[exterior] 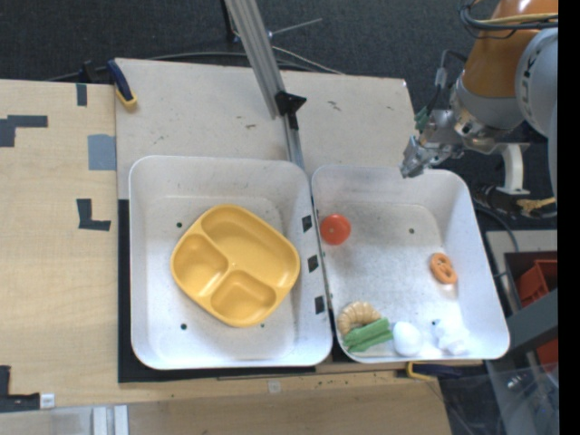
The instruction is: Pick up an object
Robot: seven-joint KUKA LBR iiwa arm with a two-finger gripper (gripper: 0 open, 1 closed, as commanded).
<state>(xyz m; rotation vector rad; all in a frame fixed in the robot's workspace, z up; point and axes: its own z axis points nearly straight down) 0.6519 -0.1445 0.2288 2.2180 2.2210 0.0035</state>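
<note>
Right now the end effector [412, 166] hangs at the far rim of the right bin [471, 211], near its far right corner, at the tip of the grey arm [507, 71] that comes in from the right. It is small and dark against the worktop, and whether it is released or clenched I cannot tell; nothing can be made out in it.

Everything it could pick lies on the floor of that same bin, toward the near side. Closest is the red ball [335, 229], which sits near the bin's left wall, down and to the left of the end effector, with bare floor all round it except on the wall side. The small orange ring-shaped piece [442, 267] lies near the right wall, almost straight toward the near side from the end effector, also with room around it. In the near edge of the bin the things crowd together: a tan ridged piece [358, 314] touching a green pod [367, 335], whose long axis runs left to right along the near wall, then a white egg-like piece [406, 337] and a white lumpy piece [450, 336] just beside each other.

I judge the red ball or the orange ring the easier goal, as each stands apart; the ball's nearness to the dividing wall could hinder an approach on that side. The left bin [145, 243] holds a yellow divided plate [236, 263], well apart from the end effector.
</note>
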